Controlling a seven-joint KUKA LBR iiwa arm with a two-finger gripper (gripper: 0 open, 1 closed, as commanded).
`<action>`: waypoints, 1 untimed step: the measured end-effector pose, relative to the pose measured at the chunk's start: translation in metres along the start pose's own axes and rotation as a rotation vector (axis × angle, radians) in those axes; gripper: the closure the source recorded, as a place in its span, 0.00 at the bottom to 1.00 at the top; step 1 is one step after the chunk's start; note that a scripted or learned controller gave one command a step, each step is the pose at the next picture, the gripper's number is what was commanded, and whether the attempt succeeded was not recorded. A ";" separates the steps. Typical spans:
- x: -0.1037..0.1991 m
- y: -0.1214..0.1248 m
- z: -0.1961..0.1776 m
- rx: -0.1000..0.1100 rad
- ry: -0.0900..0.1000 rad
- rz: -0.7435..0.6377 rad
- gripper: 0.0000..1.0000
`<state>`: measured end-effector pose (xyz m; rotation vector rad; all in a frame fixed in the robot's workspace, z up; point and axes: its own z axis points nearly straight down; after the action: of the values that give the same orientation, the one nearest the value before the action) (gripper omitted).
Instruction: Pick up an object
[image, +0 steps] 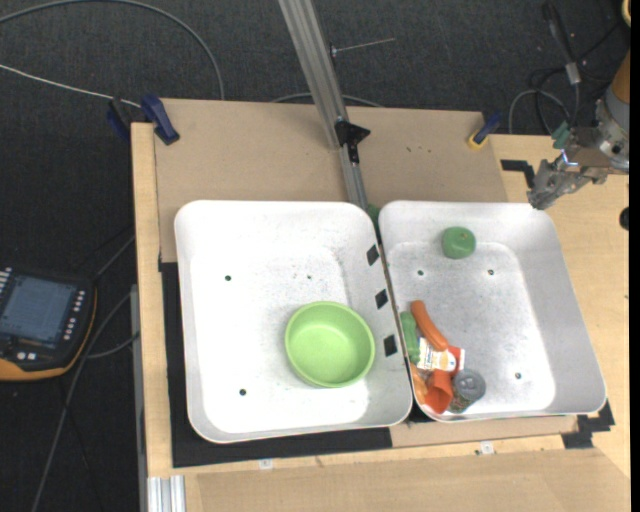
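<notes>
The wooden bench (260, 150) fills the middle of the view, and on it sit two white bins side by side. The left bin (250, 250) carries a light green bowl (330, 344), upright, down toward its five o'clock corner. The right bin (540, 300) has more going on: a small dark green round piece (458, 242) sits alone up at twelve o'clock, well apart from the rest. Down at seven o'clock there's a pile tight against the left wall: an orange carrot-shaped piece (425, 322) lying at a slant, an orange and white packet (438, 362) touching its lower end, and a small grey round thing (468, 384) just beside the packet. And the arm: the gripper (545, 190) hangs off the bin's two o'clock corner, over bare bench, nothing in its grasp; how wide its pincer stands, I cannot tell.
</notes>
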<state>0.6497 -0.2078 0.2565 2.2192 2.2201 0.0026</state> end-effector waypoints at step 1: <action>0.046 -0.009 -0.007 0.002 0.001 -0.002 1.00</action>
<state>0.6403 -0.1618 0.2633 2.2181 2.2245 0.0016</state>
